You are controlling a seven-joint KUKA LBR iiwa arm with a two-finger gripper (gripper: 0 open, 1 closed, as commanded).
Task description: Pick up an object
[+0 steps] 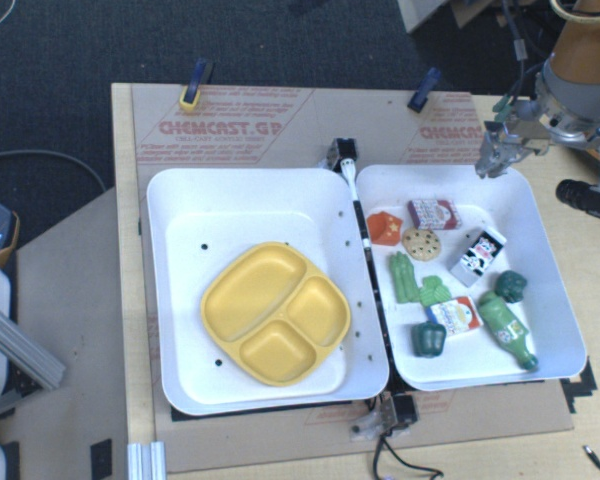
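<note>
Dark carpet surrounds your bench, whose brown board (pixel 280 118) carries two white bins: the left bin (pixel 170 268) and the right bin (pixel 550 268). You have little progress to log. The gripper (pixel 494 164) hangs over the right bin's rim at about one o'clock from that bin's centre, nothing shows between its tips, and you cannot tell from here whether it is apart or together. So the pick is not yet done; approach, closing and lift all seem left.

Your candidates all lie in the right bin. Count one red wedge (pixel 385 228), one maroon packet (pixel 432 212), one cookie (pixel 421 244), one black-and-white carton (pixel 478 256), one green vegetable piece (pixel 404 278), one light green lump (pixel 436 291), one dark green pepper (pixel 429 340), one red-and-white carton (pixel 455 315), one green bottle (pixel 507 331) and one dark green ball (pixel 510 286).

At nine o'clock, the left bin holds one yellow divided plate (pixel 275 311).
</note>
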